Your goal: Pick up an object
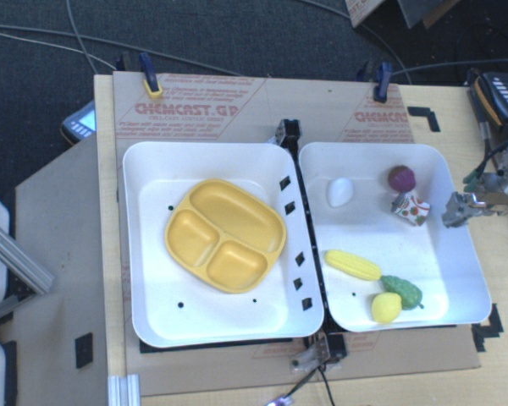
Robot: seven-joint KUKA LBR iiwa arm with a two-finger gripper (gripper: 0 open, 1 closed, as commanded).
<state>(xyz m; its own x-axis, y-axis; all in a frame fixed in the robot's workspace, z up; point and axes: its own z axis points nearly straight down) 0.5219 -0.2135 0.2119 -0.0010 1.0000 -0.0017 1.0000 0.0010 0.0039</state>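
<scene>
The right bin (457, 260) holds several small things. A white egg-shaped piece (339, 191) lies at its back left, and a purple ball (401, 178) sits at the back with a small white and red patterned piece (411, 209) just in front of it. A yellow corn cob (351, 265) lies in the middle; a green leafy piece (402, 289) and a yellow lemon (386, 307) lie near the front. My gripper (459, 209) is over the bin's right rim, right of the patterned piece and apart from it, with nothing seen in it.
The left bin (144, 252) bears a yellow divided plate (225, 235). A black divider with clips (298, 227) runs between the bins. Blue clamps (150, 76) hold the board at the back. Cables trail over the dark floor behind.
</scene>
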